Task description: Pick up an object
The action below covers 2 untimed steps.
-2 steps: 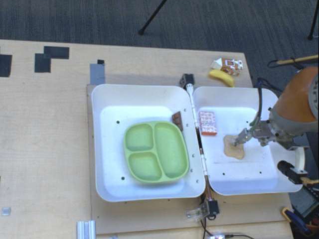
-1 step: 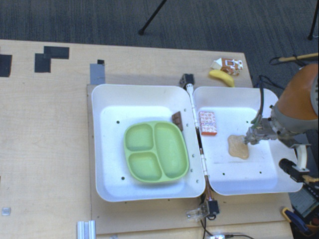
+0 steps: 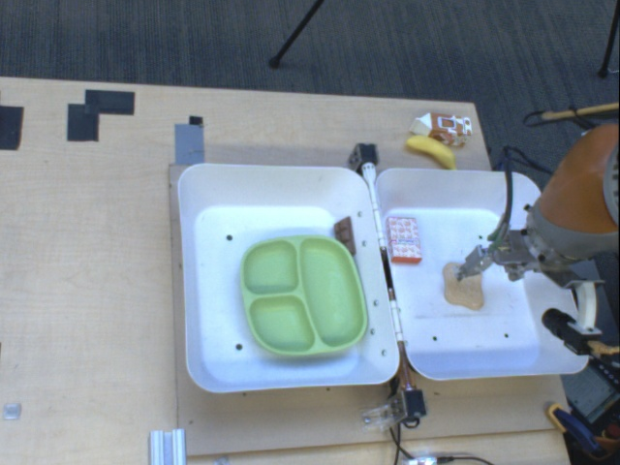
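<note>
A tan, flat, bread-like piece (image 3: 464,292) lies in the right bin (image 3: 436,356), right of its middle. My gripper (image 3: 475,263) is low over that piece's upper edge, reaching in from the right; whether it touches the piece I cannot tell. A small red and white box (image 3: 403,239) lies at the upper left of the same bin, well apart from the gripper. In the left bin (image 3: 208,356) rests a green divided plate (image 3: 302,296), and a small brown item (image 3: 344,229) sits by the plate's upper right corner.
A yellow banana (image 3: 431,149) and a small white and orange packet (image 3: 447,124) lie on the bench behind the right bin. The grey and orange arm (image 3: 581,197) covers the right bin's right rim. A black clamp (image 3: 364,155) sits where the bins meet.
</note>
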### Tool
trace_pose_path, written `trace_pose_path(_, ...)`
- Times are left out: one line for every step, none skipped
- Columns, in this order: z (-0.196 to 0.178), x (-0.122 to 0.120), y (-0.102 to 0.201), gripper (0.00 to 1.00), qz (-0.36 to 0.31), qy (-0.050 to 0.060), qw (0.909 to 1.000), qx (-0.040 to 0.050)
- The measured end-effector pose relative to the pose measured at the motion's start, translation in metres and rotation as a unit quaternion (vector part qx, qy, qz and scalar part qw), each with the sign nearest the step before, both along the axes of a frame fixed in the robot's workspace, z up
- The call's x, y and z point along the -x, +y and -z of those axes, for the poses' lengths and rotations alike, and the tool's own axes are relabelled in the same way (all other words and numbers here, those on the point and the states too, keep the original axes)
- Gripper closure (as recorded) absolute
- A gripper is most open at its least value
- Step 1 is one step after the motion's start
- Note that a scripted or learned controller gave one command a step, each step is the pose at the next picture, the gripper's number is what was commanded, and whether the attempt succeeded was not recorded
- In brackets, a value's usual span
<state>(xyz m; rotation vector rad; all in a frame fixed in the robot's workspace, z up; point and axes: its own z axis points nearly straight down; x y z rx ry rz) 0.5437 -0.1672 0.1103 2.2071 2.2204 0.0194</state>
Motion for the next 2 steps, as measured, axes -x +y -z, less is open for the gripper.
trace_pose_path(-0.0108,-0.0014,0.0005,1.0,-0.001,-0.002,1.0,0.0001)
trace_pose_path(-0.0107,-0.0013,0.0005,0.0,-0.001,-0.002,1.0,0.0)
